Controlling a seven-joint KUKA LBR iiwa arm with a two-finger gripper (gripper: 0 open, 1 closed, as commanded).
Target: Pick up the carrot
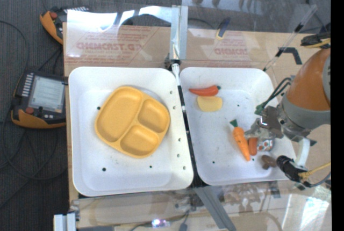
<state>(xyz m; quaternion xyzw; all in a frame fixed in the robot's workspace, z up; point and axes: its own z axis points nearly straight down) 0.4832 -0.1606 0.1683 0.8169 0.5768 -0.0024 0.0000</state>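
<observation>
The tapered orange carrot (240,141) lies at the frame's lower right, beside the metal tool (262,130); whether it grips cannot be told.

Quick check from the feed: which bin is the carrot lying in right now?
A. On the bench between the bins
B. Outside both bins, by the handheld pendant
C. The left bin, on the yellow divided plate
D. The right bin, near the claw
D: the carrot lies on the floor of the right bin, beside the claw; the yellow plate sits in the left bin.
</observation>
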